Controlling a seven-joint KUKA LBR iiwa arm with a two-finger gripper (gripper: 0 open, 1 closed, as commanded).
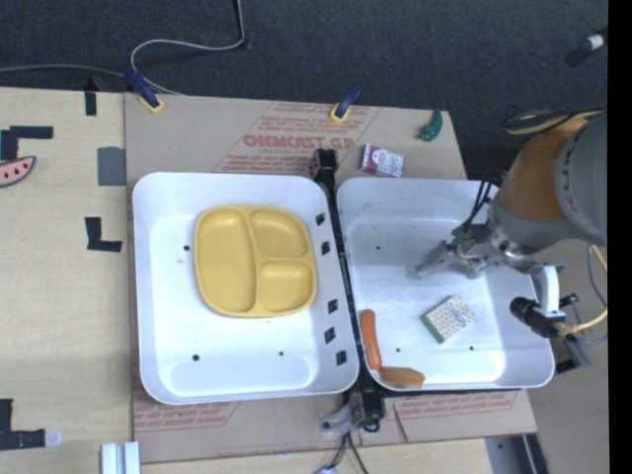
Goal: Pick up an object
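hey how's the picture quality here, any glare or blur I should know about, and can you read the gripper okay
Camera view: even overhead light, soft shadows. The white bins look bright, with mild washout on the right bin's floor. The yellow plate is sharp enough; the patterned card is too coarse to read. The gripper is small and grey on white, so its state is unclear.

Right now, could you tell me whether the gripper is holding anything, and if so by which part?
Nothing is held. The gripper hangs open over bare floor of the right bin, apart from the patterned packet and the carrot.
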